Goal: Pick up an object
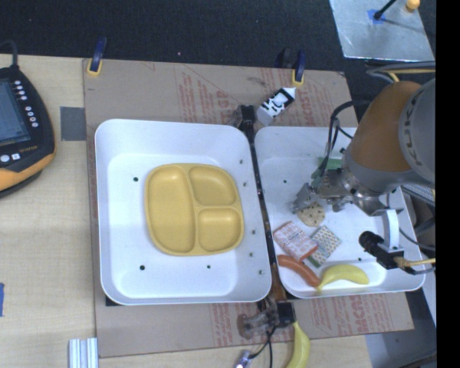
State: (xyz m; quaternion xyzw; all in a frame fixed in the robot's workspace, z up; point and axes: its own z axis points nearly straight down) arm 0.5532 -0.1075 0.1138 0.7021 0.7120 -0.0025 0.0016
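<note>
Lying near the middle of the right bin (291,148), a tan cracker (313,215) rests flat on the white floor, right under the gripper (308,199). The gripper hangs over the cracker's far edge. I cannot tell whether the two touch, nor how wide the claw stands or whether it has hold of anything. The arm (383,140) reaches in over the bin's right edge, with its orange band above the grey wrist.

Between the cracker and the bin's near edge lie two flat packets side by side. A pink packet (293,240) is close to the left edge, and a speckled packet (325,243) lies just beside it on the right; they seem to touch. Along the near edge a sausage (297,270) lies at a slant by the near left corner. A banana (345,276) lies to its right, one end meeting the sausage.

The left bin (115,205) bears a yellow tray (193,208) at its middle, with three compartments. At the far corners where the two bins meet sits a small black-and-white tag (276,104). A loose banana (298,344) lies on the bench (38,251) past the bins' near edges. A pendant (11,129) sits at the bench's left edge.
</note>
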